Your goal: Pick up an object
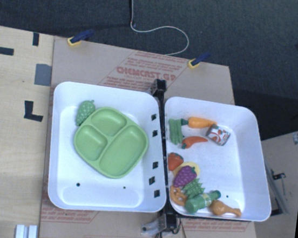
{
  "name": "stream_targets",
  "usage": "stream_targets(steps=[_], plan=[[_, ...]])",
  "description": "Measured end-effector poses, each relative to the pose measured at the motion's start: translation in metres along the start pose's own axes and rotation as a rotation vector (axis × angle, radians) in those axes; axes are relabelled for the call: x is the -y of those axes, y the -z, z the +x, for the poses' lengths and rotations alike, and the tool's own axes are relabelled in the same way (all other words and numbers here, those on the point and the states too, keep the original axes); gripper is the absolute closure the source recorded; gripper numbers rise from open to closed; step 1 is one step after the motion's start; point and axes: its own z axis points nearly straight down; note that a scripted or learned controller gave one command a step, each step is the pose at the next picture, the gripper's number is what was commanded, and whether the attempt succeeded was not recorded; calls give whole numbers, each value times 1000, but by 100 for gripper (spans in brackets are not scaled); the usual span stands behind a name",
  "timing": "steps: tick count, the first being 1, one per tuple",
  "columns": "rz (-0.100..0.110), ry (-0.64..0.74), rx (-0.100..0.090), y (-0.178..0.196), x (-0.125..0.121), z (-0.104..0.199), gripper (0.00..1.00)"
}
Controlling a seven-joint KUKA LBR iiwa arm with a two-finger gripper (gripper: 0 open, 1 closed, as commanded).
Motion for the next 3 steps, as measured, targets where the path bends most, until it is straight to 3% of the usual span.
stream_targets(steps=[1,2,3], plan=[[-15,5,4,119,-18,27,100],[-1,-3,0,111,1,-2,100],[-3,0,2,122,0,0,100]])
